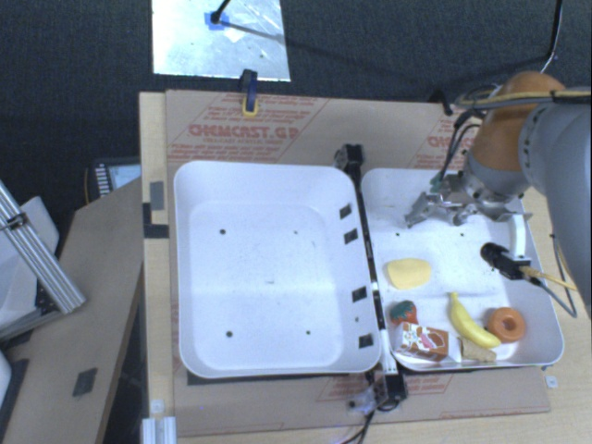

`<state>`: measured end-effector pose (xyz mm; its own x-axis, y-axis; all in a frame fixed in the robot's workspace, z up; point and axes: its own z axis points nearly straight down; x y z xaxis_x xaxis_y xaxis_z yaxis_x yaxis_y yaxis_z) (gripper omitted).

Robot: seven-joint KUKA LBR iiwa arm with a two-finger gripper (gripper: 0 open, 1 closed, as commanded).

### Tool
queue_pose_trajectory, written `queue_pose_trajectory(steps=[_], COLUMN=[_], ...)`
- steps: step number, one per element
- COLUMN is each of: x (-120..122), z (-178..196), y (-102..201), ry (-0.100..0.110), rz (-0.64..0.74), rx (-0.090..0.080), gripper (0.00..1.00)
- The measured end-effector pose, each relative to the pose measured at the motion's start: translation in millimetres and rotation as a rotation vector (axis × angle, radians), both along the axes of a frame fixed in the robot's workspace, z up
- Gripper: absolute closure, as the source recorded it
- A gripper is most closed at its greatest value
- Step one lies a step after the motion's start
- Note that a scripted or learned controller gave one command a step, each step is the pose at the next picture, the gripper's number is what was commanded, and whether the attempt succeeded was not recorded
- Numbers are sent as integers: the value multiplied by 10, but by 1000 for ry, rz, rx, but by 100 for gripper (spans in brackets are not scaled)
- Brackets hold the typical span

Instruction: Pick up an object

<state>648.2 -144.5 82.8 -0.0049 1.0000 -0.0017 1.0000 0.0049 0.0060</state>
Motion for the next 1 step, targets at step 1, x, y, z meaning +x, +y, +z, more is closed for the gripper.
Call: queue_pose_trajectory(steps=[1], x=[224], z=[27], y=[669], ry=[1], rz=[6], rx=[3], gripper=[0])
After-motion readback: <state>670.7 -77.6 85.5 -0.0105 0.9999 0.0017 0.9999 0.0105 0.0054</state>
